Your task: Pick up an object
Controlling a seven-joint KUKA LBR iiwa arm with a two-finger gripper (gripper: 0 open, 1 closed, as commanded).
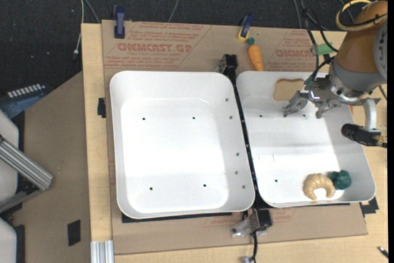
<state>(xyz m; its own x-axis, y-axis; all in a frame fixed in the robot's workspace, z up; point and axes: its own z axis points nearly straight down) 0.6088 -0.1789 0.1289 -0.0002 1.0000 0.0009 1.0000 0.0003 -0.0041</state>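
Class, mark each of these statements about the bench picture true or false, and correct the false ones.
1. The croissant lies in the right bin. True.
2. The carrot lies inside the left bin. False: it lies on the cardboard beyond the bins, near the right bin's far corner.
3. The green object sits right beside the croissant. True.
4. The gripper is above the left bin. False: it is over the far part of the right bin.
5. A tan flat piece lies near the right bin's far edge. True.
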